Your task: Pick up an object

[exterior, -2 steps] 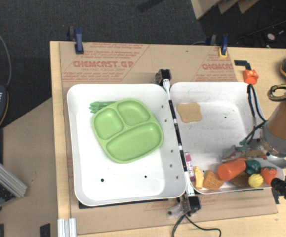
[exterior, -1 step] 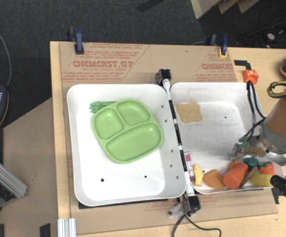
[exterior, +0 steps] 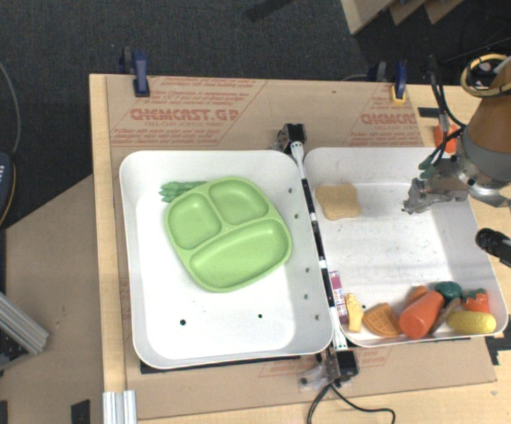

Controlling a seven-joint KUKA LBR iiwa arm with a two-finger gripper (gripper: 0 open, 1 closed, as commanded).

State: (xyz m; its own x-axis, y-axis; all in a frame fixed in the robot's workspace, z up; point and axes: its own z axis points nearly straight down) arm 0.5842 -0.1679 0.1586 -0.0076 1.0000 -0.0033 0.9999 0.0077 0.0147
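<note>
- Nearest the camera, a heap of toy food (exterior: 424, 312) fills the near corner of the right bin (exterior: 387, 237): an orange carrot-like piece (exterior: 421, 314), a yellow piece (exterior: 471, 322) beside it toward the bin's right wall, a tan ridged piece (exterior: 381, 320) on its other side, and something dark green (exterior: 450, 291) just behind.
- At the far end of that same right bin, close to the wall it shares with its neighbour, a pale tan slab (exterior: 338, 201) like a slice of bread lies flat and alone.
- My pincer (exterior: 417, 200) hangs over the far half of the right bin, on the side away from the shared wall, well apart from the heap and some way from the tan slab.
- Whether my pincer is spread or pressed together I cannot tell; it looks small and dark from above, and I see nothing between its tips.
- My arm (exterior: 500, 122) rises from it past the right bin's far right corner.
- Left of the right bin, touching it along the shared wall, the left bin (exterior: 149, 316) holds a green divided plate (exterior: 228, 232) with three compartments, tilted slightly.
- A small green leafy piece (exterior: 177, 189) touches the plate's far left rim.
- Both bins rest on the brown tabletop (exterior: 193, 113).
</note>
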